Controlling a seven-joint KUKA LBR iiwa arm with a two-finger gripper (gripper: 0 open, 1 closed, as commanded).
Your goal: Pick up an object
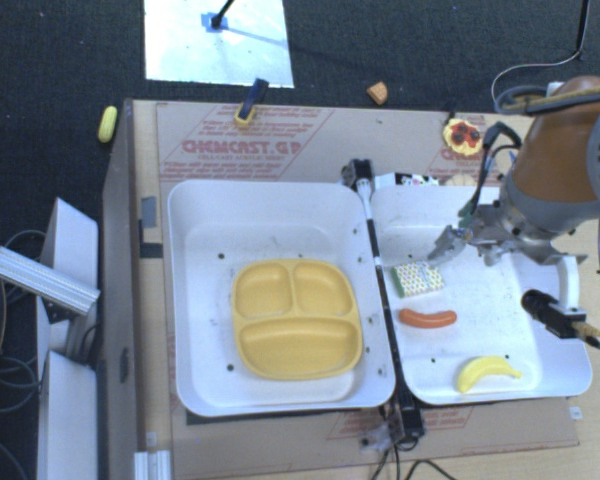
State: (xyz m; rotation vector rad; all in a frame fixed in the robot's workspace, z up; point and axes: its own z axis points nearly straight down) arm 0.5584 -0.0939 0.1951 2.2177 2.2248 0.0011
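Right bin (570,368) holds 3 loose candidates — checkered block (418,279), hot dog (427,318), banana (488,372) — w/ gripper (458,240) poised just above-right of the block, apparently lining up, grip state indeterminate; yellow tray (298,320) sits in left bin (195,298).

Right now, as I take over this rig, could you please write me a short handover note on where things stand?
Tool: low in the right bin, at its upper left; nothing seen between its fingers, opening unclear.
Right bin: checkered block just below-left of the tool, sausage below it, banana near the front edge.
Left bin: yellow divided plate.
Done: no object lifted.
Left: grasp one object and raise it; the checkered block looks nearest.
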